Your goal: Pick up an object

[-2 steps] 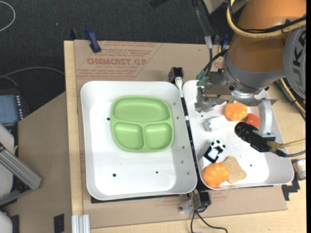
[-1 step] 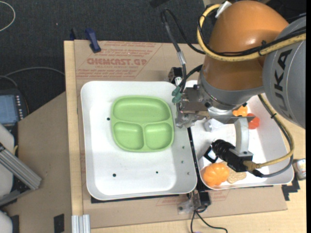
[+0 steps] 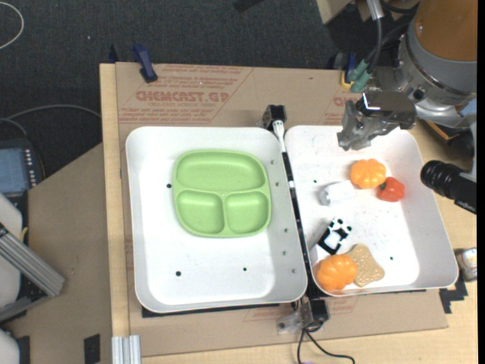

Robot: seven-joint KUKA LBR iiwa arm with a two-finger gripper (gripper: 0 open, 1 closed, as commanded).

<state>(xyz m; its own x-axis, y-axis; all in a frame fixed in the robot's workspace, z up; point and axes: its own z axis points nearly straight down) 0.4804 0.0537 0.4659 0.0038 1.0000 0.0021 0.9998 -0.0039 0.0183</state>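
— What carried it all?

— A bench (image 3: 227, 97) topped with brown cardboard printed in red letters.

— And directly on it?

— Two shallow white bins, side by side and touching along a dark seam. The left bin (image 3: 151, 226) sat near the cardboard's middle; the right bin (image 3: 436, 233) reached toward its right edge.

— Anything else on the board?

— A blue clamp (image 3: 144, 61) gripped its far left edge, and a small black clip (image 3: 273, 115) stood at the far end of the seam.
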